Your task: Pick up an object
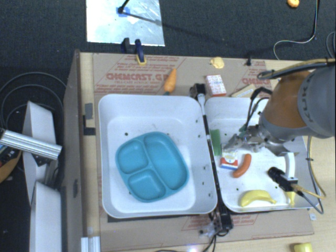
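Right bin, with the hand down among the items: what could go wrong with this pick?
The hand sits low near the small red, white and blue carton and the sausage, which touch; it may nudge both and grasp neither. The green block hugs the right bin wall, leaving little finger room.

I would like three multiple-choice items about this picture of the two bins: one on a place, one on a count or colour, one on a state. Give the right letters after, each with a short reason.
1. Where is the blue divided plate?
A. in the left bin
B. in the right bin
C. on the cardboard behind the bins

2. How many compartments does the plate have?
A. two
B. three
C. five

3. How does the banana lie?
A. hanging from the arm
B. flat on the floor of the right bin, by its front edge
C. on the plate

Answers:
1 A: it sits alone in the left bin.
2 B: ridges split it in three.
3 B: it rests apart from the sausage and the gripper.
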`<state>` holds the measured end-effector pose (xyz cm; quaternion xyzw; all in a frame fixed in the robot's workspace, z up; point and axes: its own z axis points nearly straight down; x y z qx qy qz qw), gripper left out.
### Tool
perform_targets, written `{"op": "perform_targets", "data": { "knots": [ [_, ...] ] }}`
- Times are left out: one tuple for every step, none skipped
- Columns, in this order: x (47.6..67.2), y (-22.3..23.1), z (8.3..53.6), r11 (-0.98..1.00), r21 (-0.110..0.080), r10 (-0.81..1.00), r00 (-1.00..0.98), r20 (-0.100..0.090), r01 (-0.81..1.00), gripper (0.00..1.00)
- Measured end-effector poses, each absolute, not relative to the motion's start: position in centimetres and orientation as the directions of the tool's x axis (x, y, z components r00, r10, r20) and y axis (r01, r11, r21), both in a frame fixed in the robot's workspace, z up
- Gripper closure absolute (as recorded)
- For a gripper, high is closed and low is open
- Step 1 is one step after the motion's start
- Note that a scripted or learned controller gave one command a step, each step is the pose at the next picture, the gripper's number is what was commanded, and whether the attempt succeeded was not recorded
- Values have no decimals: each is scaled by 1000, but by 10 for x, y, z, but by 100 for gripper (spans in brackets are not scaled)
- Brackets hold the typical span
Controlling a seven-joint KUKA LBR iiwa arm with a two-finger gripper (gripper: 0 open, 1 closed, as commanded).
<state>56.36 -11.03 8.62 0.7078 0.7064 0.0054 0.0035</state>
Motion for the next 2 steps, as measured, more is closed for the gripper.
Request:
{"op": "perform_targets", "data": {
  "knots": [
    [530,-100,91,-3,23,1000,3,-5,1000,0],
    [532,-99,102,1,22,1000,-1,0,1000,100]
  ]
}}
